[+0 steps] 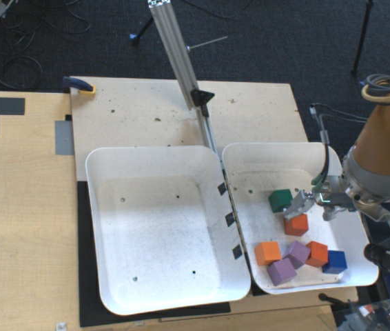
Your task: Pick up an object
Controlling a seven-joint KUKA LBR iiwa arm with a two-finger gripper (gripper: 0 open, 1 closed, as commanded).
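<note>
My gripper [301, 209] reaches into the right bin [264, 158] from the right, low over its middle. A red block [296, 225] sits directly under the gripper's tip and meets it in this view. A green block [280, 200] lies just left of the gripper. Along the bin's front lie an orange block [268, 252], two purple blocks [282, 270] [298, 253], an orange-red block [317, 253] and a blue block [334, 261].
The left bin [112, 185] stands beside the right one, with a divider carrying black clips [228, 218] between them. A slanted metal rail [178, 54] rises behind the bins. The orange-banded arm [377, 143] comes in over the right edge.
</note>
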